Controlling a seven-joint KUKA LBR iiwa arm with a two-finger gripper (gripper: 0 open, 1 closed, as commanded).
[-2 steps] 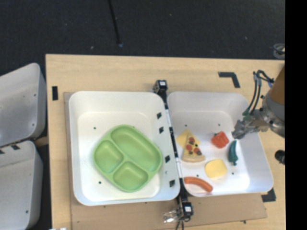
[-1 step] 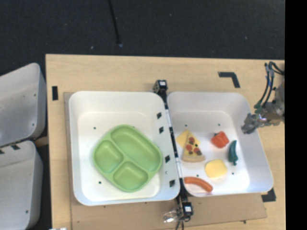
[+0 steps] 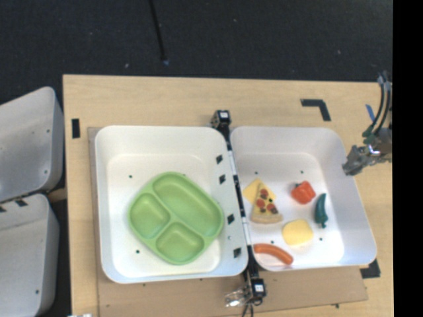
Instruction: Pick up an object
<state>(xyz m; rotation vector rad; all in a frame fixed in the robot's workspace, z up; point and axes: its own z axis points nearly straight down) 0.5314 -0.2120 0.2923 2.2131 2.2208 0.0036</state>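
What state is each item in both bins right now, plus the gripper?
green divided plate: flat, upright, in left bin, compartments bare
pizza slice: lying flat in right bin, against the divider side
red pepper: resting loose, untouched
dark green pepper: lying beside the red pepper
yellow piece: resting loose
sausage: lying near the front wall
gripper: over the right bin's right rim, holding nothing

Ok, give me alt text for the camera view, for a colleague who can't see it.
Right bin holds a pizza slice, red pepper, green pepper, yellow piece and sausage. Left bin holds a green divided plate. The end effector is at the right bin's far right rim.
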